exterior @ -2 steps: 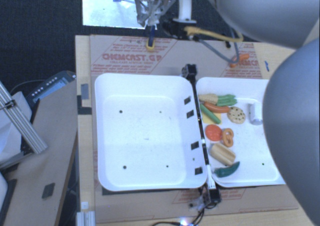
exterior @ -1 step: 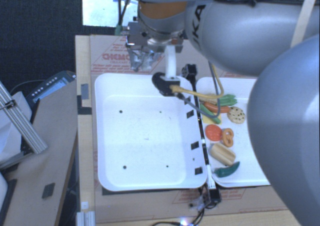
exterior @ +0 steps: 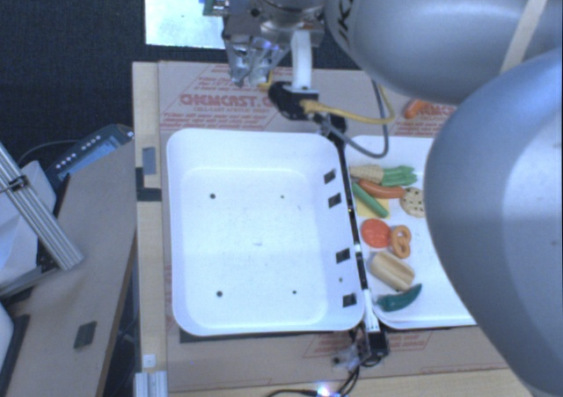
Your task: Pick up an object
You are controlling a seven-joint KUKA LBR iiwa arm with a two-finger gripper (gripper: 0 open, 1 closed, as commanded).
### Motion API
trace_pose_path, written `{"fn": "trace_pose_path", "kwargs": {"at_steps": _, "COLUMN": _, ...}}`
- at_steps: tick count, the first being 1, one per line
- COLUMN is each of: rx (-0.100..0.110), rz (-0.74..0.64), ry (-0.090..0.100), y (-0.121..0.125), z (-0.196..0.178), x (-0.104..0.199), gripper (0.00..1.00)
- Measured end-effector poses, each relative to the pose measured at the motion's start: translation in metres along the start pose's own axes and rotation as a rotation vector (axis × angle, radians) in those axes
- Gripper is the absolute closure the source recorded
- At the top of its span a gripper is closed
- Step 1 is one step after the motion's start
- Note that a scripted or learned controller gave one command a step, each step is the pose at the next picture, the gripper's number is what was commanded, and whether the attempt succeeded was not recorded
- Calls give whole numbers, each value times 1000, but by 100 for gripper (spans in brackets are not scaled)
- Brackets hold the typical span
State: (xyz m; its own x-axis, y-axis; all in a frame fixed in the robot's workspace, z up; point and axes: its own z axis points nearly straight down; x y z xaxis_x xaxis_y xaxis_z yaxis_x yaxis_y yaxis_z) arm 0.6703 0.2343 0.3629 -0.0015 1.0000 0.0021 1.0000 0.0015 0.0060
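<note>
My gripper [exterior: 251, 69] hangs high over the back edge of the left white bin [exterior: 255, 316], its metal fingers pointing down at the cardboard behind the bin. Nothing shows between them. In the right bin [exterior: 440, 314] lie several toy foods: a green bean pod [exterior: 398, 175], an orange carrot [exterior: 380, 190], a green pepper [exterior: 369, 202], a cookie [exterior: 412, 202], a red tomato [exterior: 376, 231], a pretzel [exterior: 400, 240], a hot dog bun [exterior: 391, 270] and a dark green piece [exterior: 398, 299]. The large grey arm hides the right side of that bin.
A black strip with clips [exterior: 347, 210] runs along the seam between the two bins. A yellow cable [exterior: 352, 118] trails from the wrist over the bins' back edge. Aluminium rails [exterior: 35, 219] and a grey device [exterior: 88, 150] lie left of the bench.
</note>
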Motion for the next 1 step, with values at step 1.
{"fn": "trace_pose_path", "kwargs": {"at_steps": 1, "rx": -10, "rz": -5, "ry": 3, "y": -1, "z": -134, "x": 1, "gripper": 100}}
